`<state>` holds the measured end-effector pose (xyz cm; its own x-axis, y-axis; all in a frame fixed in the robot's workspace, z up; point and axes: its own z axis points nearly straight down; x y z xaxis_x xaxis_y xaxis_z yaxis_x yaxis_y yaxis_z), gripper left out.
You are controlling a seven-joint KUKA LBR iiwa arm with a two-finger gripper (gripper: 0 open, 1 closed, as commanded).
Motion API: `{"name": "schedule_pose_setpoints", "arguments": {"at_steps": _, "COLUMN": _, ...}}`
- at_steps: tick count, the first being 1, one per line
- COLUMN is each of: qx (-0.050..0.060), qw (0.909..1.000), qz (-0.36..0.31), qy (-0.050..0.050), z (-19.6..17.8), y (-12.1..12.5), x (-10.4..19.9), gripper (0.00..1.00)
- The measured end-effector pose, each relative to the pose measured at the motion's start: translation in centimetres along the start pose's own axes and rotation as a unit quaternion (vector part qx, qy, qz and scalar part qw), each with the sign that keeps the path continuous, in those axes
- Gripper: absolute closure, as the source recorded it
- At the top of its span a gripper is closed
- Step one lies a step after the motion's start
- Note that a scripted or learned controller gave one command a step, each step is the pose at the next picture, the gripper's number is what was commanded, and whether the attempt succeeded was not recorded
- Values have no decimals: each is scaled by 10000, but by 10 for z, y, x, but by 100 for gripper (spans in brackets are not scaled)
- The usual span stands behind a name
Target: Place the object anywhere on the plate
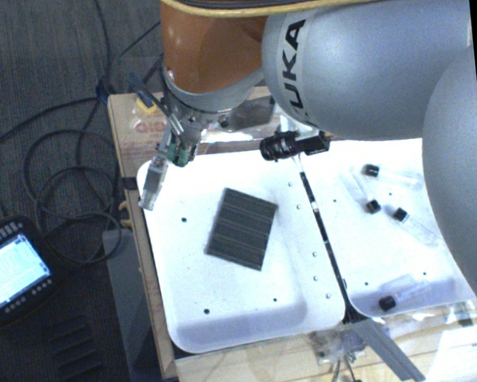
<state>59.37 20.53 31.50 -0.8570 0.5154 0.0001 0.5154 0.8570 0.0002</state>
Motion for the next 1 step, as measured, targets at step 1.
{"name": "schedule_pose_setpoints", "arguments": {"at_steps": 1, "qx": -2, "qw": 10000, "qz": -1, "qy": 2, "z": 0, "y": 0, "x": 0, "gripper": 0}}
